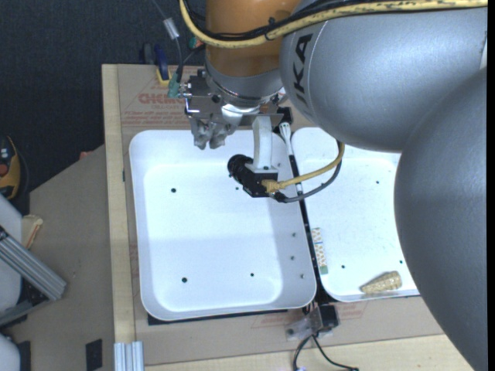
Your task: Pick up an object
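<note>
Single arm (402, 91) is reaching in from the right and covering most of the far right of the frame, its orange band (247, 6) sitting at the far edge above the wrist. The jaws are hanging over the far rim of the left bin (216, 238), towards that bin's far-left part, pointing down. Jaw state: cannot tell, since the tips are reading as one dark grey cluster against the white wall, and nothing is showing between them. A black fitting (249, 176) with a yellow cable (313, 178) is hanging off the wrist just right of the jaws, over the far-right part of the left bin; the cable is looping across the divide towards the right bin (363, 207). Task object: one tan, ridged, cone-like piece (381, 283) is lying on its side in the right bin, close to the near wall, well apart from the jaws and partly beside the arm's grey body. The left bin's floor is showing a few small black dots. A narrow strip with coloured marks (319, 247) is lying along the seam between the two bins. Both bins are resting on a tan table (116, 207) with red print near its far-left corner. A small black connector (326, 315) is sitting on the table at the bins' near edge.
</note>
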`<state>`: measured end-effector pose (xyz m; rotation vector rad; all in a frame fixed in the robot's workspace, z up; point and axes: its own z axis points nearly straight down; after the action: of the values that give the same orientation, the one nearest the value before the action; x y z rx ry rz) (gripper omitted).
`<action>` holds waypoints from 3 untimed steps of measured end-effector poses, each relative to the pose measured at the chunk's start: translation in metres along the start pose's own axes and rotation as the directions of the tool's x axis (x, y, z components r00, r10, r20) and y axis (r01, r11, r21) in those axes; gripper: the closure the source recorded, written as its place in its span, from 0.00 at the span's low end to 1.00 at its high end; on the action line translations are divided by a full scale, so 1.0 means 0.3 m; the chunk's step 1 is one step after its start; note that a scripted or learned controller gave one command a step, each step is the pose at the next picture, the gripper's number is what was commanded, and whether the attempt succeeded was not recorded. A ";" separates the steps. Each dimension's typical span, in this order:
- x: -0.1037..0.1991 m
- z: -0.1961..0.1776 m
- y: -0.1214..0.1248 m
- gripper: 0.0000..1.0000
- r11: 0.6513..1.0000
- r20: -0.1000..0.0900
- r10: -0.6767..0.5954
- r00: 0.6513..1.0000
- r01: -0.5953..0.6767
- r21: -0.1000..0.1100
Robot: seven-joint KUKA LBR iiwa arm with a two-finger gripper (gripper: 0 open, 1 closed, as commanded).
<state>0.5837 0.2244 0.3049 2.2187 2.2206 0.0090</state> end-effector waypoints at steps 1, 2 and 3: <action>-0.444 -0.232 -0.022 1.00 1.000 0.004 0.013 1.000 -0.013 -0.003; -0.358 0.053 0.052 1.00 1.000 0.003 -0.001 1.000 0.001 0.012; -0.178 -0.132 0.063 1.00 1.000 0.000 -0.004 1.000 0.004 -0.001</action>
<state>0.6026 0.1709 0.3445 2.2133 2.2248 0.0100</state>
